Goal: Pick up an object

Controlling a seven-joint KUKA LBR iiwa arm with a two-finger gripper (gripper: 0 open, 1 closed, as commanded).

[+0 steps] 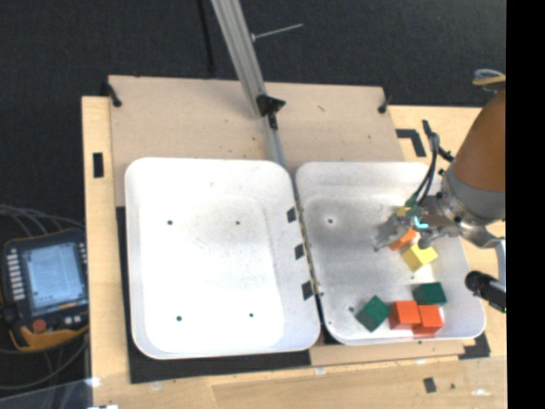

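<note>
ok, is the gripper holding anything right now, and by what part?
Cannot be told. The gripper is low in the right bin over a small orange piece beside the yellow block; no hold is visible.

Wooden bench under two white bins

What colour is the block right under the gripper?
Yellow: the block sits just below the gripper in the camera view.

Arm reaching in — pincer low.
</note>
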